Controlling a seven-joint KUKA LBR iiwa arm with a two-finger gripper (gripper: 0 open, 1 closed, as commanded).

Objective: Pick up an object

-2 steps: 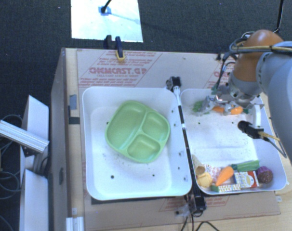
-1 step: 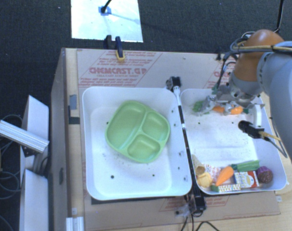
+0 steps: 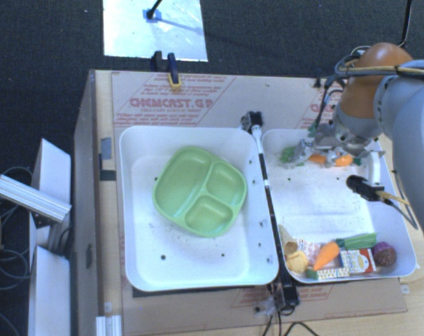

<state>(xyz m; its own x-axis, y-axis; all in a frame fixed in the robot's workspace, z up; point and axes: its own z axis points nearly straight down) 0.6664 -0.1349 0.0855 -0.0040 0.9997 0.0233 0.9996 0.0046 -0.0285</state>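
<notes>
Arm [image 3: 380, 96] reaches in from the right, wrist bent down over the right bin's [image 3: 317, 208] far end; gripper [image 3: 322, 149] low among small toys [image 3: 331, 159]; whether it grips anything I cannot tell

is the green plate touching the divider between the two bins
Apart. The camera view shows bare white bin floor between the green plate and the divider along the plate's whole right edge.
</notes>
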